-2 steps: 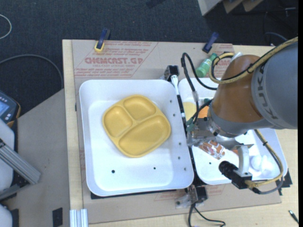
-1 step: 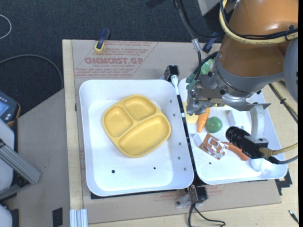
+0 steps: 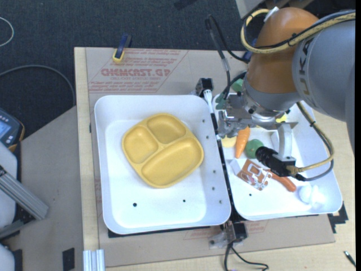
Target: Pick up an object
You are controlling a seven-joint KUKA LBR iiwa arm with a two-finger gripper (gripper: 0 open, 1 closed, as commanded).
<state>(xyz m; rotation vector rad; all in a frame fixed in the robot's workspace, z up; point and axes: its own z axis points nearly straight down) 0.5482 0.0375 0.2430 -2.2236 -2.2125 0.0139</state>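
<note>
Below the claw (image 3: 248,123), carrot (image 3: 242,141) and green piece (image 3: 252,147) sit crowded in the right bin (image 3: 333,176); claw state can't tell, wrist blocks it. Likely descending to grab.

Orange carrot (image 3: 241,142) (green-topped) lies tilted in right bin (image 3: 327,193).

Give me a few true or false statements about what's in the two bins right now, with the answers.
1. A yellow divided plate lies in the left bin. True.
2. The carrot lies in the left bin. False: it is in the right bin.
3. The plate has three compartments. True.
4. The arm hangs over the left bin. False: it is over the right bin.
5. A white ball sits near the right bin's front corner. True.
</note>
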